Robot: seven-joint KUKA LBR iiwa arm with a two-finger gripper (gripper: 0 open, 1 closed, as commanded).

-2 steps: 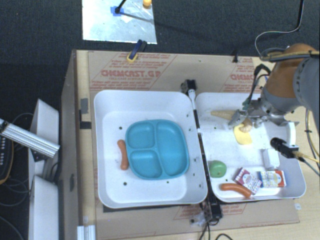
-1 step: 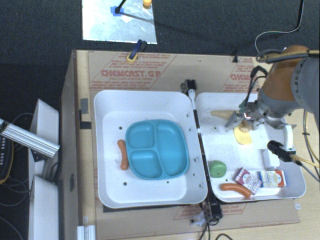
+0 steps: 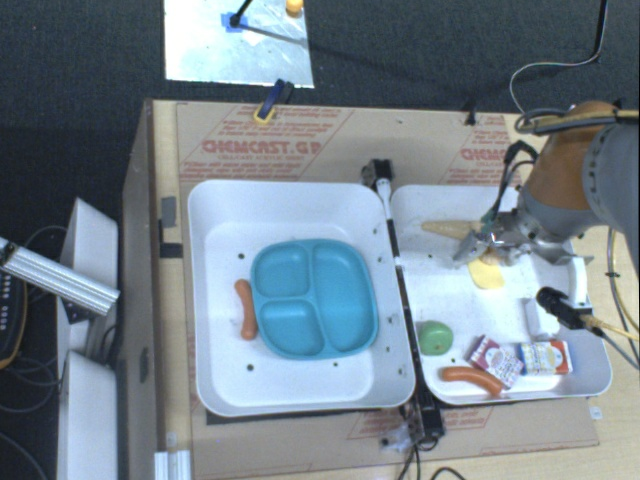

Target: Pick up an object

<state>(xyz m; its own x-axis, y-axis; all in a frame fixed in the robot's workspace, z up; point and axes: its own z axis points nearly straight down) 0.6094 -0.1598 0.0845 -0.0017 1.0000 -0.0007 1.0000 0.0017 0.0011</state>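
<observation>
1. You were looking at what was probably a robotics lab: a cardboard-topped bench (image 3: 300,138) on dark carpet (image 3: 80,68).
2. Loose cables (image 3: 560,63) trailed about, and toy food (image 3: 436,338) sat in two white bins (image 3: 215,298).

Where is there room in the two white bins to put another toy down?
Left bin: bare floor all around the blue plate, widest along the far wall; a sausage lies at the plate's left. Right bin: a bare patch in the middle, between the yellow piece and the green ball. Crowded by the gripper and along the near wall with the cartons.
</observation>
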